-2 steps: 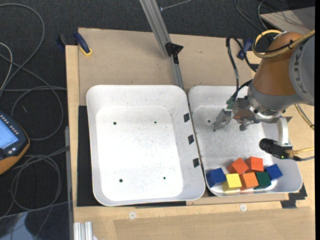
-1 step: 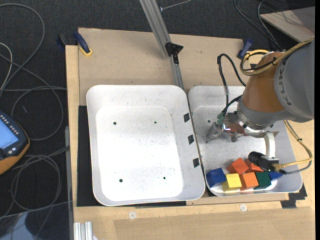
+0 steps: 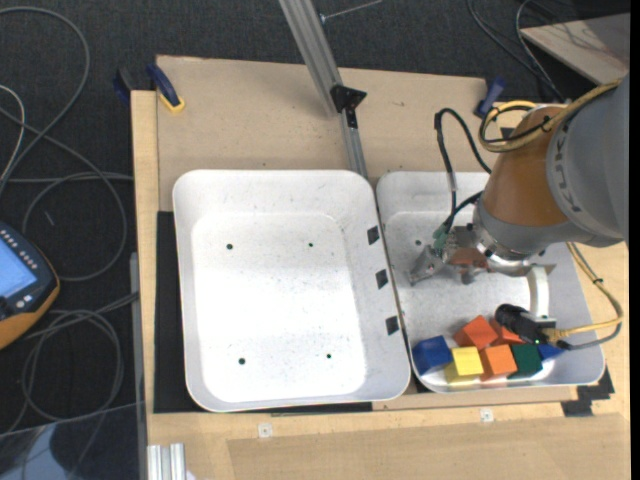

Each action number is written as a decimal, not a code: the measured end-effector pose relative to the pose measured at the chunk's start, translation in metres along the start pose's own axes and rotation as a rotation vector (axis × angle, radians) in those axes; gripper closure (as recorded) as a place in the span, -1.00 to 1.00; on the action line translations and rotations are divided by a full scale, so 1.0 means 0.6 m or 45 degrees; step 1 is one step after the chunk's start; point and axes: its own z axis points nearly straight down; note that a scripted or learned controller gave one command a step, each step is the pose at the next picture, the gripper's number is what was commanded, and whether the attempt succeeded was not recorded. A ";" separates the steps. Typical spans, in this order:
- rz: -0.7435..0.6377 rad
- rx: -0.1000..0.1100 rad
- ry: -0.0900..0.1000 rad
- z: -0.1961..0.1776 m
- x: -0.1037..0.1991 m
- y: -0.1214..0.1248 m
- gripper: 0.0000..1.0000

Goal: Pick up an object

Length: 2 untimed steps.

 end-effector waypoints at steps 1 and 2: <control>0.000 -0.005 0.001 -0.019 0.001 0.002 1.00; -0.003 -0.014 -0.004 -0.095 -0.003 0.014 1.00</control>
